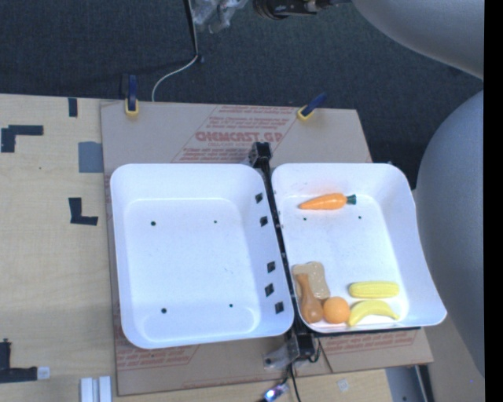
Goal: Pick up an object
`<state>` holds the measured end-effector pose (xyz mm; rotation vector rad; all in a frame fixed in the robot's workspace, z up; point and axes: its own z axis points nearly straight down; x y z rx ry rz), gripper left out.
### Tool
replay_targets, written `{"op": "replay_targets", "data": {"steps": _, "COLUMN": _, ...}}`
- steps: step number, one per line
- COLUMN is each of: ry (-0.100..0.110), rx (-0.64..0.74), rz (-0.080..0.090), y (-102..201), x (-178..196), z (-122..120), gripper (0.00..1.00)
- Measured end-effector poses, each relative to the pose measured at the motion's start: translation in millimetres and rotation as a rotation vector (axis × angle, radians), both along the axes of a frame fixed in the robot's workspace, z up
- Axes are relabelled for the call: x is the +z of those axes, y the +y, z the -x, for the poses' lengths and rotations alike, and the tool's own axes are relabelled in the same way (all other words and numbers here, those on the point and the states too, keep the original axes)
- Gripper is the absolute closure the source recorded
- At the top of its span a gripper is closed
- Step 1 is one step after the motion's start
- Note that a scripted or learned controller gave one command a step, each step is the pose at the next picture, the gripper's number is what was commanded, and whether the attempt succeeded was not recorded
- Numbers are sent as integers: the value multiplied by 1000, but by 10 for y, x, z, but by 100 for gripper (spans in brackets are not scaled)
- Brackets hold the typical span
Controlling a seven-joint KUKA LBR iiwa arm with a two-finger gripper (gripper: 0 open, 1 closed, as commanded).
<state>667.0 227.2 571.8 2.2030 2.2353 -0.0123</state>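
You have the gripper (214,14) at the top edge, past the far side of the left bin (126,235) and well apart from every object. In the right bin (409,235), the carrot (322,202) lies closest to it. Farthest from it, the tan block (312,279), orange (335,310), corn (373,290) and banana (372,312) cluster together.
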Motion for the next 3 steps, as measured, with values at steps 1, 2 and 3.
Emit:
{"op": "replay_targets", "data": {"steps": 1, "ry": -5, "rx": 0, "rz": 0, "y": 12, "x": 97, "z": -2, "gripper": 100}}
{"op": "replay_targets", "data": {"steps": 2, "ry": -12, "rx": -1, "rz": -1, "y": 24, "x": 193, "z": -7, "gripper": 100}}
{"op": "replay_targets", "data": {"steps": 3, "ry": -24, "rx": -3, "rz": -3, "y": 36, "x": 290, "z": -16, "gripper": 100}}
